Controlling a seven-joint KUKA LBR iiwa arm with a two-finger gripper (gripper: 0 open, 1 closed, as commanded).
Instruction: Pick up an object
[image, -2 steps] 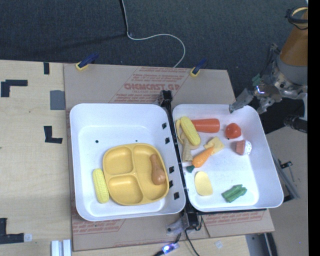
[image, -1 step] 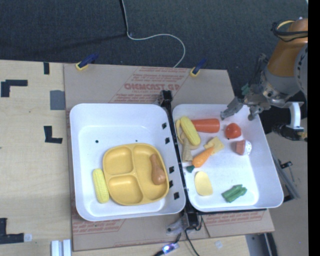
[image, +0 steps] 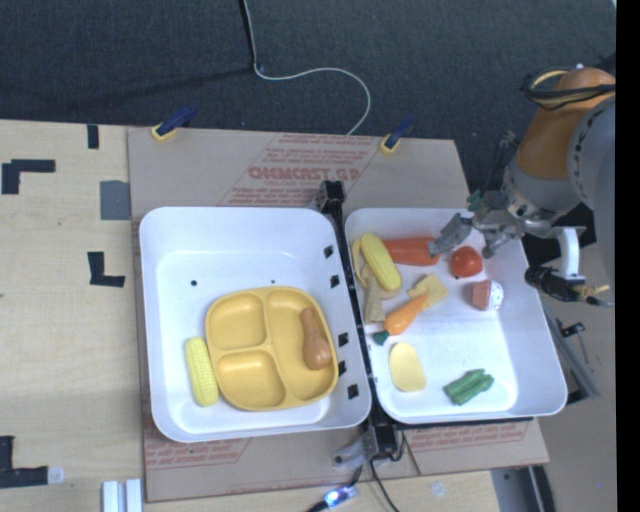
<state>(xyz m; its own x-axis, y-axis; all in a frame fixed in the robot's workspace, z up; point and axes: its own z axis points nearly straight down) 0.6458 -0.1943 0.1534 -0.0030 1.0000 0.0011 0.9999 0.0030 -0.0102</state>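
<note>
Counter (image: 60, 300): pale wood top with black tape marks at left, a brown cardboard sheet (image: 290, 170) laid over it, clipped at the far edge by two blue-and-yellow clamps (image: 175, 122). Dark carpet (image: 120, 60) beyond, one white cable (image: 320, 75) looping across it.

Two white bins side by side. Left bin (image: 180, 235): one yellow divided plate (image: 250, 345), one brown sausage (image: 316, 340) lying in the plate's right compartment, one corn cob (image: 201, 370) just beside the plate's left edge.

Right bin (image: 530, 370): second corn cob (image: 380, 260), two carrots (image: 412, 250) (image: 405, 315), one red tomato (image: 465, 262), one small red-and-white piece (image: 485, 294), one yellow chunk (image: 431, 290), one pale yellow oval (image: 406, 367), one green pod (image: 467, 385).

Hand (image: 468, 228) hangs over the right bin's far side, fingers spread, nothing between them; one fingertip near the far carrot's end, tomato just below.
</note>
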